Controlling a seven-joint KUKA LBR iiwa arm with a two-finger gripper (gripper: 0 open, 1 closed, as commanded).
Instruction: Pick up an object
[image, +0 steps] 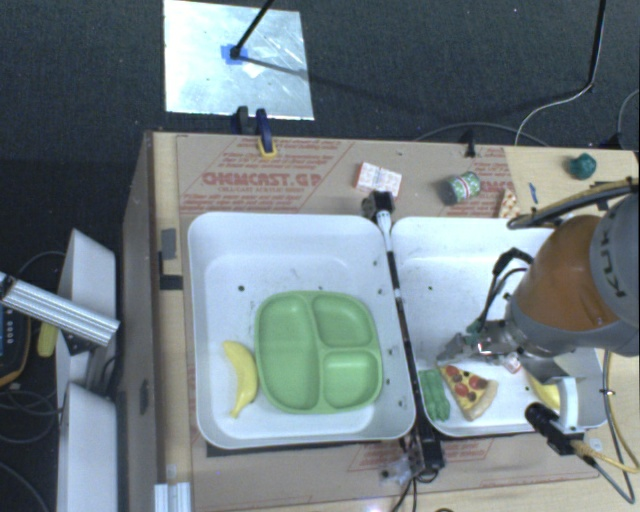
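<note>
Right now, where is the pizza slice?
The pizza slice lies in the right bin, near its front edge, beside a green item and just below the gripper.

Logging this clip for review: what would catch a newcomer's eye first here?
The green divided plate in the middle of the left bin, with a yellow banana beside it on its left. Then the grey-and-orange arm over the right bin, its gripper low just above a pizza slice.

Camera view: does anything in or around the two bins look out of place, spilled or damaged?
Nothing stands out. The green divided plate and banana lie flat in the left bin; the pizza slice lies in the right bin.
</note>
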